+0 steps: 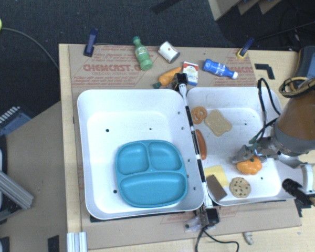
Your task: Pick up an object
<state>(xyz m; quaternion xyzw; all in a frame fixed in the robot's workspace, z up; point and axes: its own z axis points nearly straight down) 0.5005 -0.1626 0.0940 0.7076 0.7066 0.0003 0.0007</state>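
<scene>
My gripper (249, 155) is low in the right bin (268, 101), near its right side. An orange toy fruit (250, 166) lies right beneath it, touching or nearly touching its tip. Other pieces lie around the bin: a pretzel (199, 114), a tan bread slice (218, 123), a hot dog (200, 143) along the left wall, a yellow cheese square (216, 171), a brown block (216, 187) and a round cookie (240, 187). The grey arm with its orange band (300, 117) comes in from the right.
A blue divided plate (150, 172) lies in the left bin (94, 140). Behind the bins on the bench are a green bottle (142, 54), a white can (168, 51), a blue bottle (219, 69), a small carton (190, 72) and a carrot (168, 77). Black cables (264, 101) loop over the right bin's rim.
</scene>
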